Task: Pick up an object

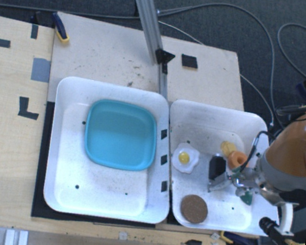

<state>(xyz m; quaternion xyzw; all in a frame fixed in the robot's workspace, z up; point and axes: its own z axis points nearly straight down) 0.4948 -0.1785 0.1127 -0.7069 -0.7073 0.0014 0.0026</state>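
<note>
Look to the right bin [201, 113] and you will see the arm [291, 152] leaning in from three o'clock, its orange band bulking over the bin's right rim and the wrist angled down and toward nine o'clock. The gripper [218, 174] hangs low in the middle of that bin, with one dark finger [216, 166] standing plainly and a thinner metal piece slanting down toward seven o'clock below it; you cannot tell from this slant whether the fingers are apart or together, and nothing shows between them. Just at nine o'clock of the gripper lies the fried egg toy [185, 158], near but apart from it. At one o'clock of the gripper sit a yellow piece [228, 147] and an orange piece [237, 158], touching each other. The brown round disc [193, 208] rests at seven o'clock, near the bin's front wall. In the left bin [60, 149] you have a blue square plate [121, 135] lying flat.
</note>
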